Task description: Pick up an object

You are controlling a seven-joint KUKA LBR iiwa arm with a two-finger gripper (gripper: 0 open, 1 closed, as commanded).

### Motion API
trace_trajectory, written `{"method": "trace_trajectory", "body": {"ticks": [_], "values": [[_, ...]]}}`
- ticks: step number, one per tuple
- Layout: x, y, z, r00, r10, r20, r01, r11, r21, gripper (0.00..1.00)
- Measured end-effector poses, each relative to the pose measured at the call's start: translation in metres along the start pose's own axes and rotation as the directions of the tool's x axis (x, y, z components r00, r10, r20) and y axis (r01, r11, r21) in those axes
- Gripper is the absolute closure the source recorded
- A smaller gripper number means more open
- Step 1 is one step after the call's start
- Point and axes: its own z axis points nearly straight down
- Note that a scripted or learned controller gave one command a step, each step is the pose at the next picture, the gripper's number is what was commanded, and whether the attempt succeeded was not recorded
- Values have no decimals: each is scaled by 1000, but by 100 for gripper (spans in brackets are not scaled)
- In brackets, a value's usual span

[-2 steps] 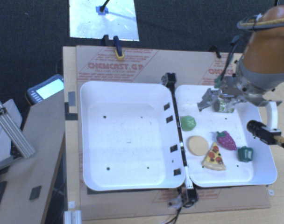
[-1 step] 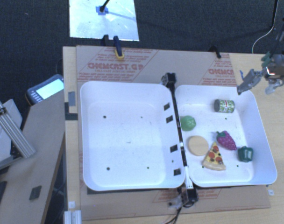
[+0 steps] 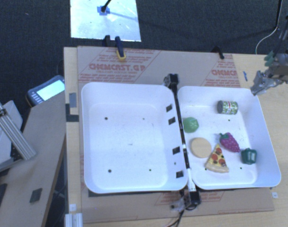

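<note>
Left bin point(image 3: 89, 126): shallow, white; bare floor with a few small dark dots.
Divider point(image 3: 178, 131): the two bins meet here edge to edge; dark clips sit along the seam.
Right bin point(image 3: 265, 141): shallow, white; holds six objects, all resting on its floor.
Green ball point(image 3: 190, 124): near the seam, left-most of the set.
Round cookie point(image 3: 200, 147): tan disc, just below the green ball, apart from it.
Pizza slice point(image 3: 217, 161): touching or just beside the cookie's lower right edge; point toward the top.
Can point(image 3: 227, 107): lying on its side near the bin's far wall; green label.
Grapes point(image 3: 229, 142): purple bunch, just above the pizza slice.
Green pepper point(image 3: 248, 156): right of the grapes, near the bin's right wall.
Gripper point(image 3: 260, 86): over the right bin's far right corner, well apart from every object; nothing seen between its fingers; whether the jaws stand wide or narrow cannot be told.
</note>
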Motion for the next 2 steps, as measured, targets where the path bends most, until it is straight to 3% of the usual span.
{"method": "trace_trajectory", "body": {"ticks": [1, 2], "values": [[37, -12, -89, 1000, -2, -2, 2, 1000, -5, 100], [-20, -53, -150, 1000, 10, 1, -10, 1000, -2, 100]]}}
